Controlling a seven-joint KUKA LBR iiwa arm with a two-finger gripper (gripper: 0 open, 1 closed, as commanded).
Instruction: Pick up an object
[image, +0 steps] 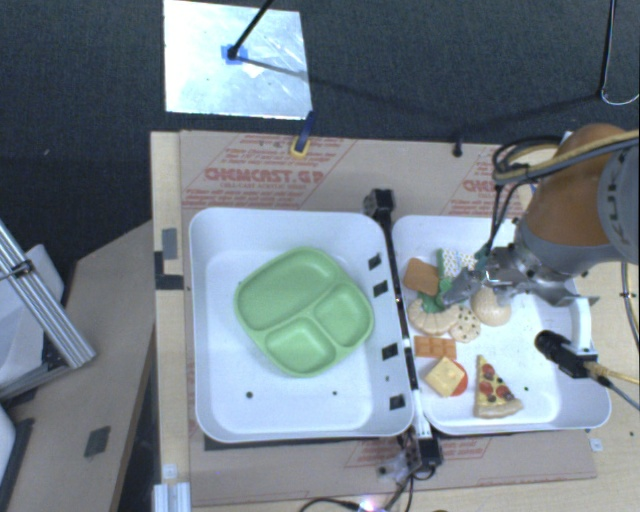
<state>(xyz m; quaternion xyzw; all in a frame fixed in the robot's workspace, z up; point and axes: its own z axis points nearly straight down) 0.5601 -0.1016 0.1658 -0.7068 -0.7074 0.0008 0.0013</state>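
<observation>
- Toy food fills the right bin (590, 405), and that pile is what this pick is about: a pizza slice (494, 390) near the front, a cheese wedge (447, 377) just left of it, an orange block (434, 347) behind that, cookies (445, 322) in the middle, a pale bun (491, 306) to their right, a brown toast-like piece (422, 275) farther back.
- Gripper (462, 287) is down low over the far part of that heap, right by the cookies and the bun, the grey arm (575, 215) reaching in from the right.
- Jaws: can't call it from up here. The tips are lost in the clutter, so whether they're spread or clamped on anything is unclear.
- Left bin (210, 300) carries a green divided plate (303, 310), well apart from the action.
- My read: this is the descend-and-grasp step, nothing visibly lifted yet.
- Next, I'd say, it needs a firm close on one piece, then a straight lift clear of the neighbours.
</observation>
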